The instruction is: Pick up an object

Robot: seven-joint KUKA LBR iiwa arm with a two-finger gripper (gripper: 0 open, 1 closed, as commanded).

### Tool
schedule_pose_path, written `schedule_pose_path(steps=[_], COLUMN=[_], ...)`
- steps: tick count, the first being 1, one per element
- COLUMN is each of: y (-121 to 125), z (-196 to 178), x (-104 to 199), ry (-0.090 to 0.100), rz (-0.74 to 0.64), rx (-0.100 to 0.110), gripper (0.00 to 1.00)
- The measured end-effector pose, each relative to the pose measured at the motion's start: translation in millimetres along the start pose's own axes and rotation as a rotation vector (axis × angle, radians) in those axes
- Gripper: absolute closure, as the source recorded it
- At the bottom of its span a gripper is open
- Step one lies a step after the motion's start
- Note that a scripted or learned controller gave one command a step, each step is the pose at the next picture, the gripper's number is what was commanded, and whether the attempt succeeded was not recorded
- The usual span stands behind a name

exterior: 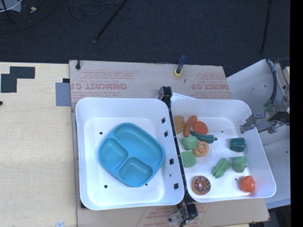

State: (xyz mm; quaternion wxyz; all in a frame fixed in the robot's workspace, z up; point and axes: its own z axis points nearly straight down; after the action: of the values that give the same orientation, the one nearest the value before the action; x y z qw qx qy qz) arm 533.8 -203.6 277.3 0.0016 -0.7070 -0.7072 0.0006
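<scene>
Two shallow white plastic bins sit side by side on a brown cardboard sheet over the pale wooden tabletop. Left bin holds a sky-blue plastic divided plate with three compartments, lying flat near the bin's centre. Right bin holds assorted toy food: a tan waffle-like piece beside the divider, a brown sausage leaning against a red tomato-like round, a light-green pepper touching a dark-green long vegetable, a small orange ring just below those, a green knobbly block, a chocolate-frosted doughnut near the front wall, a green leafy piece, a second green pepper just beside it, a dark-green pepper toward the right wall, and a red-orange round fruit in the front right corner. Tool sits at the right bin's right rim, above the dark-green pepper and apart from it; nothing visible between its fingers; spread or pressed together: cannot tell at this resolution. A blue and yellow clamp grips the far edge of the cardboard
</scene>
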Motion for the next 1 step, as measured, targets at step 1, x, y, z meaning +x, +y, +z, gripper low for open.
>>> schedule_pose_path(steps=[1], y=[-7.0], z=[60.9], x=[-2.6], ry=[0.002], rz=[-0.001], rx=[0.005], gripper=[0.00])
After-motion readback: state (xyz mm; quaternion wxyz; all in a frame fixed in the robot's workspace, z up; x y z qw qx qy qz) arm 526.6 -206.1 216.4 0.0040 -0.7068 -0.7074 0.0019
